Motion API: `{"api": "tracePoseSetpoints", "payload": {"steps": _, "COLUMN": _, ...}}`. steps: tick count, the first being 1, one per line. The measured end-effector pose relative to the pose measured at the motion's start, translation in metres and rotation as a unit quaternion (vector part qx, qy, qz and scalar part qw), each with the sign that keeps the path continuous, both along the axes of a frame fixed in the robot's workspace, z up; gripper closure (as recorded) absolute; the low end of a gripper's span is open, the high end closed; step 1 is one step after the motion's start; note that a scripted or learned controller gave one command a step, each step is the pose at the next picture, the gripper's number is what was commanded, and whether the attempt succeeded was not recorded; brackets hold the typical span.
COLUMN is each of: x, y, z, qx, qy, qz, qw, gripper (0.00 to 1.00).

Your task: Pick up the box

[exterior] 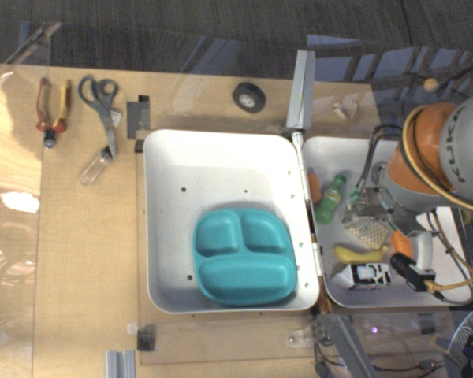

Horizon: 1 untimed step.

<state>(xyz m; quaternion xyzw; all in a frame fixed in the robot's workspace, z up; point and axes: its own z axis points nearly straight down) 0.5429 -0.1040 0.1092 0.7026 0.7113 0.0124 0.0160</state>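
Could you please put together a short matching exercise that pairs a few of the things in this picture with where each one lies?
Things:
1. teal tray
2. scissors
3. green bottle
4. roll of black tape

Places:
A. on the bench, left of both bins
B. in the right bin, near its left wall
C. in the left bin, toward its front
D. on the bench, behind the left bin

Pairs: 1-C, 2-A, 3-B, 4-D
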Motion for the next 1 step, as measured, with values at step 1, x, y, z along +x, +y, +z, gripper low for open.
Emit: {"api": "tracePoseSetpoints", "payload": {"steps": 1, "x": -0.0203, "y": 0.0783, "z": 0.1379, "qx": -0.0011, "qy": 0.016, "qz": 0.163, "qw": 0.9865, "gripper": 1.00}}
